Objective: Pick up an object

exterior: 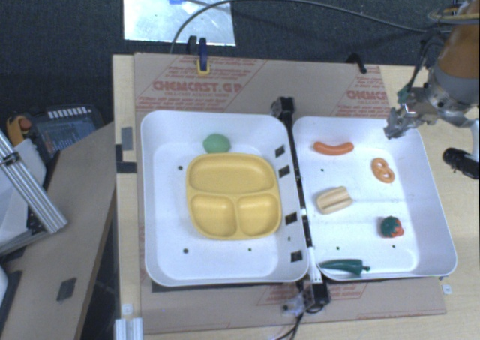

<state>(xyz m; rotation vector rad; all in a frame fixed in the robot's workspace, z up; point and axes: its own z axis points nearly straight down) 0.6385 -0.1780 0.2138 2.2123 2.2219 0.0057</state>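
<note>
**A:** Over the far right corner of the right bin (442, 252), the gripper (396, 125) hangs above the rim with nothing under it, poised, I'd say, so it can drop onto any of the pieces below.

**B:** Open or closed?

**A:** Can't tell from up here; the tip is small and dark against the bench. No object shows at the tip, that much I'll give you.

**B:** And the candidates?

**A:** All loose on the right bin's floor, well apart, which leaves room around each one. The hot dog (333, 148) lies nearest, the pretzel (382, 170) just below the tip, then the bun (334, 200), the strawberry-like piece (390, 227) and the green pepper (343, 266) at the near wall.

**B:** The left bin (161, 256)?

**A:** A yellow divided tray (231, 196) sits centred with a green ball (217, 143) touching its far edge, out of easy reach from there.
</note>
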